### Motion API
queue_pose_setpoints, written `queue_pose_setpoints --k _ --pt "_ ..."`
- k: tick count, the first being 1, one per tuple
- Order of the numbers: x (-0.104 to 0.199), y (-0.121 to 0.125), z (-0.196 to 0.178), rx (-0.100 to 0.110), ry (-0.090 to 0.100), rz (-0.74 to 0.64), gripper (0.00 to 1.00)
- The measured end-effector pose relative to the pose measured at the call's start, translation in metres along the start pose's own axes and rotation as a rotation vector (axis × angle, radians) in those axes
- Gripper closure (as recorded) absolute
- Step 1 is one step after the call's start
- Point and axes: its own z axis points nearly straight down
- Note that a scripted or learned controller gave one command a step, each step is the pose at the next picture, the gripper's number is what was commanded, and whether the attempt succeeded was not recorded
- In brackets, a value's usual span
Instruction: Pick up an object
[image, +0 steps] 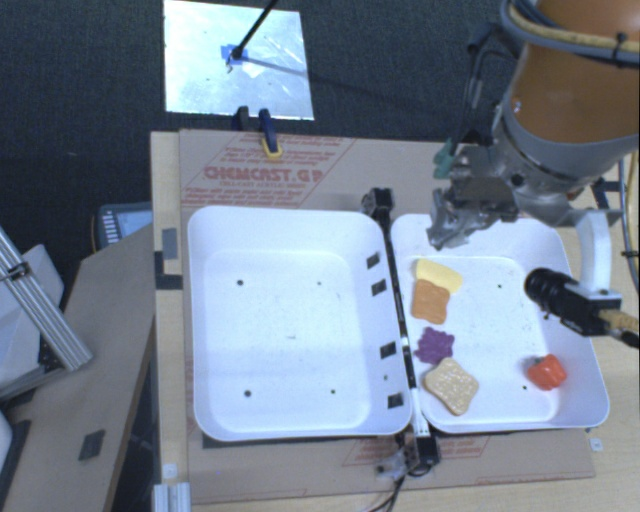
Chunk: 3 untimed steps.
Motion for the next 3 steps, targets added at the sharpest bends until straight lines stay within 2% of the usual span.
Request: queue_pose_setpoints --k 1,2,3 --pt "0.099 0.026 0.105 0.013 -0.002 -0.004 1.0" --pt "0.154 -0.001 0.097 0.004 0.001 -0.003 1.0" --pt "0.148 0.0 0.307 0.019 -0.008 0.008 1.0"
